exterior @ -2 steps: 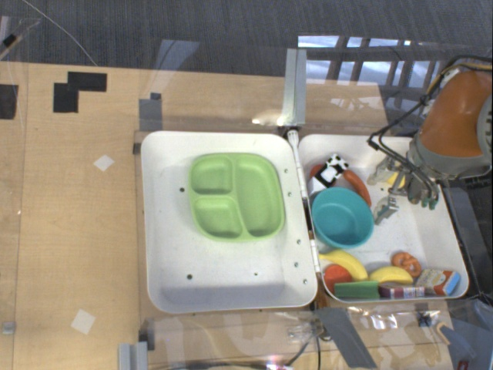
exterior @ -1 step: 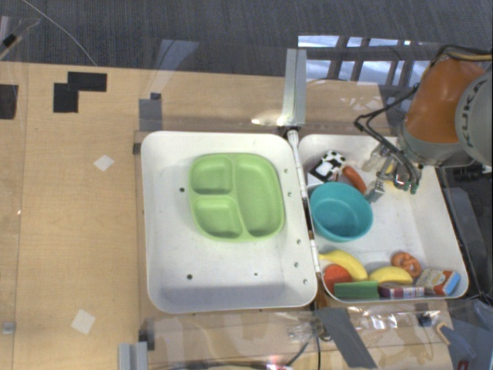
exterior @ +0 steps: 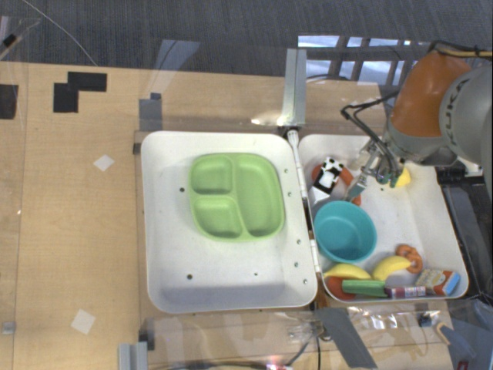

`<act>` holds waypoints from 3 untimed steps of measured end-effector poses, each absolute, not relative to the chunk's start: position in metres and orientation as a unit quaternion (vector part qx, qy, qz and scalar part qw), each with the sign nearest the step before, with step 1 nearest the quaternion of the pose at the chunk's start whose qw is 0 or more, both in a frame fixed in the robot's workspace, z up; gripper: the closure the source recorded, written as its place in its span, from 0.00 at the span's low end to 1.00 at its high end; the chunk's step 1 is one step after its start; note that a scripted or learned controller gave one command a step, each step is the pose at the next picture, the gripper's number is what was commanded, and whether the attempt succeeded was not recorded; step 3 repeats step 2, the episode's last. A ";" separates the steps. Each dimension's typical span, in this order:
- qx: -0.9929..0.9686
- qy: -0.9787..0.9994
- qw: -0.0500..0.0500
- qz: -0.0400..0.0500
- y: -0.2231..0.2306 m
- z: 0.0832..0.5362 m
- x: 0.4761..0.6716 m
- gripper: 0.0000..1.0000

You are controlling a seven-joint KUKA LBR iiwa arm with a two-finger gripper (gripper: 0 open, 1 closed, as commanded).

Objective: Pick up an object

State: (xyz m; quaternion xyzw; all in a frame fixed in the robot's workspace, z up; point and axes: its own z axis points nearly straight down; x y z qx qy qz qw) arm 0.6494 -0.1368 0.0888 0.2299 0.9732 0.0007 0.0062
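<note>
white plastic, shallow and rounded at the corners, is the material of two bins set side by side on a pale wooden bench (exterior: pixel 69 230). the left white bin (exterior: pixel 166 284) is occupied by a light green three-compartment plastic tray (exterior: pixel 235 196), laid flat near its middle. the right white bin (exterior: pixel 435 214) is crowded: a teal round plastic bowl (exterior: pixel 345 232) is seen upright against the dividing wall; a small black-and-white toy figure with red parts (exterior: pixel 330 176) is found just behind the bowl, toward the far left corner; a small yellow object (exterior: pixel 401 178) is placed near the far side, partly covered by the arm. along the near edge are listed two yellow banana-shaped toys (exterior: pixel 348 271), a green stick-shaped item (exterior: pixel 363 287), an orange ring-shaped piece (exterior: pixel 409 257) and a cluster of smaller coloured items (exterior: pixel 435 284) too small to be identified. the grey arm with an orange band (exterior: pixel 431 99) is extended in from the right, and the two-finger gripper (exterior: pixel 368 177) is lowered into the right bin between the toy figure and the yellow object, above the far rim of the bowl. whether the claw is open or closed cannot be told at this size, and nothing is seen held.
</note>
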 end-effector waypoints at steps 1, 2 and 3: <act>0.225 0.974 0.012 0.001 -0.135 0.103 0.653 1.00; 0.219 0.976 0.013 0.003 -0.059 0.246 0.634 1.00; 0.219 0.976 0.013 0.003 -0.059 0.246 0.634 1.00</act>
